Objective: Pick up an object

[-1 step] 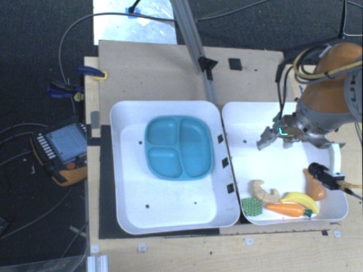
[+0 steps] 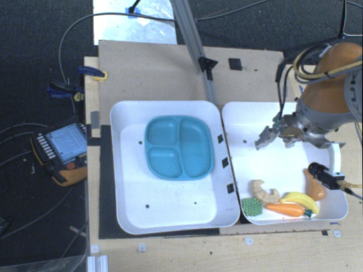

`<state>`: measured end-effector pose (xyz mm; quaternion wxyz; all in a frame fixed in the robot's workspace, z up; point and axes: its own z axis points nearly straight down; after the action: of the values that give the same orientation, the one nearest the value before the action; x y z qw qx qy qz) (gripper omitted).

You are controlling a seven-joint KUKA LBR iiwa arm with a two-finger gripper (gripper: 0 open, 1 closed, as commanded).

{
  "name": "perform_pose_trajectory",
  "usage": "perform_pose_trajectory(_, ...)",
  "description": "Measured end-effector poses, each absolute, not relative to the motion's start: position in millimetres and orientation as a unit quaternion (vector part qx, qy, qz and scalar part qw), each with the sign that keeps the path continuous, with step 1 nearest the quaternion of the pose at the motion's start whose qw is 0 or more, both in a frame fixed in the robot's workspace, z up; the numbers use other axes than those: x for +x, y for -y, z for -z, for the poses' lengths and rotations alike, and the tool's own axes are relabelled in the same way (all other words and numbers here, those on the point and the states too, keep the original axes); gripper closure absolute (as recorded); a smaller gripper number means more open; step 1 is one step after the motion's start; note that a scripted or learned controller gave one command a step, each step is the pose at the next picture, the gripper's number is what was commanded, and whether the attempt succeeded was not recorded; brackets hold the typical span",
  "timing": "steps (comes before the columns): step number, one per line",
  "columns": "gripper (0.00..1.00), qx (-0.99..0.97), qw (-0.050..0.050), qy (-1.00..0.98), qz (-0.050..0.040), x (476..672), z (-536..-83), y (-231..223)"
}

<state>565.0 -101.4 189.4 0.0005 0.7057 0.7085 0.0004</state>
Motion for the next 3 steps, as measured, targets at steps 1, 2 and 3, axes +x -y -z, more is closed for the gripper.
perform_pose_trajectory(1, 0.00, 0.706, 0.000, -0.708, 0.0001, 568.0, -128.5, 103.4)
perform_pose_trajectory(2, 0.00, 0.707, 0.001, -0.707, -0.0012, 569.8, -84.9, 103.5)
perform_pose_trajectory(3, 1.00, 0.707, 0.004, -0.708, -0.0035, 572.1, -98.6, 103.6)
